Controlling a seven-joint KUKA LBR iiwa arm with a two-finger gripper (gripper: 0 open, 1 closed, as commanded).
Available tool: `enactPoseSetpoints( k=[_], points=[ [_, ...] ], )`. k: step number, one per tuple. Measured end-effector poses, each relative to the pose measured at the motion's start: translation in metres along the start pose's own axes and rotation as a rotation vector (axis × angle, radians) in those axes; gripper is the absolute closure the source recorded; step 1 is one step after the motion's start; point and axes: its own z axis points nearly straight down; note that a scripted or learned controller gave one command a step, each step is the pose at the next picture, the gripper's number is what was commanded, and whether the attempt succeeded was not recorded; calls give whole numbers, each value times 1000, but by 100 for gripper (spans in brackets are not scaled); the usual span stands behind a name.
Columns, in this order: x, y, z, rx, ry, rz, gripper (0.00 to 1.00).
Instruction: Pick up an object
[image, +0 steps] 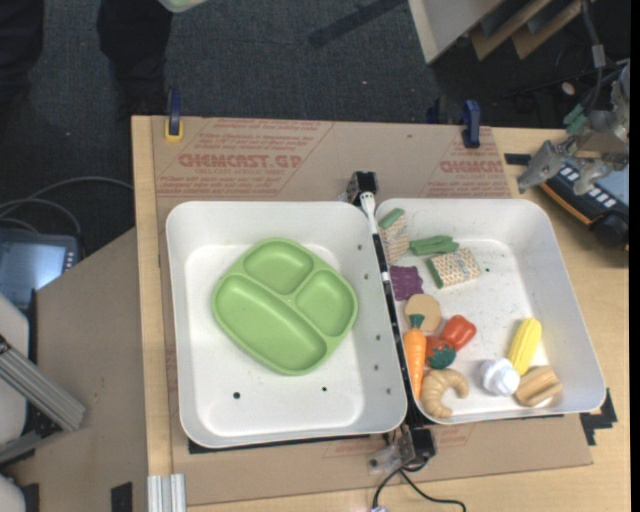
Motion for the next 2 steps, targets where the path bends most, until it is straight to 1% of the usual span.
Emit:
enactPoseSetpoints(
  k=[1,2],
  points=[
    [17,26,102,24,11,-7,0],
    [-37,28,56,8,2,-1,0]
  ],
)
